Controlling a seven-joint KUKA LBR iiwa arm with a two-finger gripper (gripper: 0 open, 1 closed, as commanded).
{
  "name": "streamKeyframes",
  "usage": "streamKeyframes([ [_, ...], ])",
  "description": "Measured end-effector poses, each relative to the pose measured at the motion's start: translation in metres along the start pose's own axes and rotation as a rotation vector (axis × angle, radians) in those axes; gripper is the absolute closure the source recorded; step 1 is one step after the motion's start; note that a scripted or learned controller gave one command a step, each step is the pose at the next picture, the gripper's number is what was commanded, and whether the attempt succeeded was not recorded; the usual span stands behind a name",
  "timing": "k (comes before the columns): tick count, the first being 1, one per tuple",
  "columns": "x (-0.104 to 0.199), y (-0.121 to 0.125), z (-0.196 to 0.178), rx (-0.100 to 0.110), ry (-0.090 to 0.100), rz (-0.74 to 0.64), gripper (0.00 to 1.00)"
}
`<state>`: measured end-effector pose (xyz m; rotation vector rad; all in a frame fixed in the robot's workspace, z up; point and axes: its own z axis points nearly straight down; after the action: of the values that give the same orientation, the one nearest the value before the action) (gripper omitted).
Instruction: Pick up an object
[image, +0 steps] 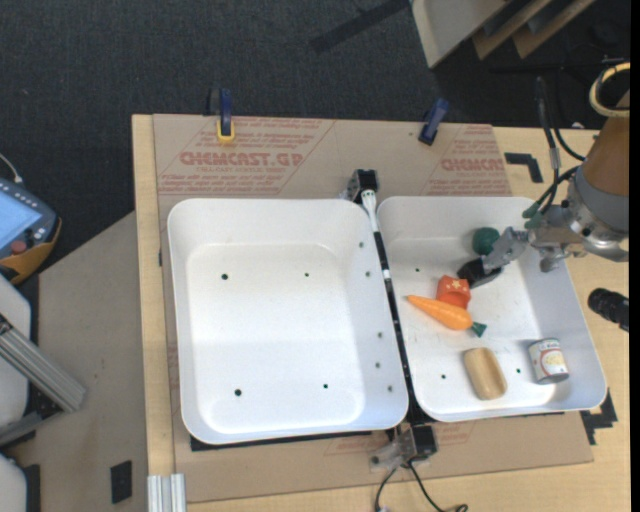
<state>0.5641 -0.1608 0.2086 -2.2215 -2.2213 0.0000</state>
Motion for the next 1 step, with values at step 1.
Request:
streamKeyframes([
  [1, 0.0356, 0.0158, 0.0761, 0.006, 0.003, -0.004, 0.0],
])
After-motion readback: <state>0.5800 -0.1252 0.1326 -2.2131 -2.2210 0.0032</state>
